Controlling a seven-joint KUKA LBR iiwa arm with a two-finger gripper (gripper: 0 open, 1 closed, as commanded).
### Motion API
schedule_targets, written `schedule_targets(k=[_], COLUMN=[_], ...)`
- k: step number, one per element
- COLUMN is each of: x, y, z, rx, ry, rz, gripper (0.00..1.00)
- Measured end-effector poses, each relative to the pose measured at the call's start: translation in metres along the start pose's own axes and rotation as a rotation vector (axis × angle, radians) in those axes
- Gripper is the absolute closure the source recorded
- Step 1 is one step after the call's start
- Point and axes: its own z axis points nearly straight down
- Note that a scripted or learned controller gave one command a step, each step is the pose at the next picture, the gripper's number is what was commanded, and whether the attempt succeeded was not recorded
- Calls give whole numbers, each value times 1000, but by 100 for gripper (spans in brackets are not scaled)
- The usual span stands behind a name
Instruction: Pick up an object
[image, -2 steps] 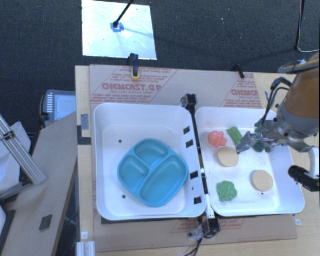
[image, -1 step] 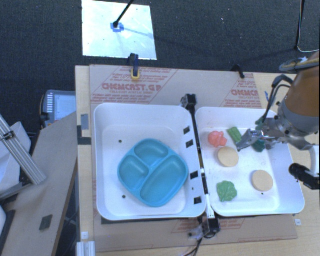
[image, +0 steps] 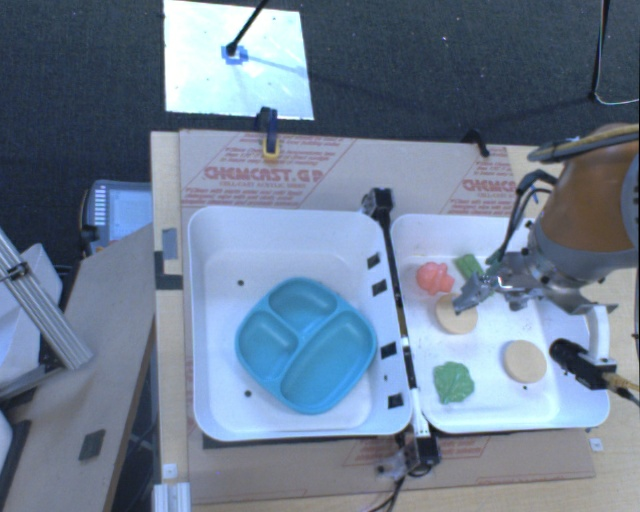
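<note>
- Gripper (image: 470, 296) hangs over the right bin (image: 570, 405), fingertips at a tan disc (image: 456, 318); how wide it stands cannot be told.
- Pink piece (image: 433, 277), green piece (image: 467, 265) beside it.
- Broccoli-like piece (image: 452, 381) and round cookie (image: 524, 361) lower right.
- Blue divided plate (image: 305, 345) in left bin (image: 215, 250).

The two bins (image: 215, 250) are white. The divided plate (image: 305, 345) is light blue. The toy foods are pink (image: 433, 277), green (image: 453, 382) and tan (image: 524, 361). The arm (image: 595, 195) has an orange band.
</note>
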Motion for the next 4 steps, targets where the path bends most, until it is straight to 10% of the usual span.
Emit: schedule_targets(k=[2,3,4], x=[8,7,6], y=[14,16,20], z=[96,83,40], rx=[0,-5,-8], ry=[0,-1,-2], rz=[2,2,-1], gripper=[0,100,100])
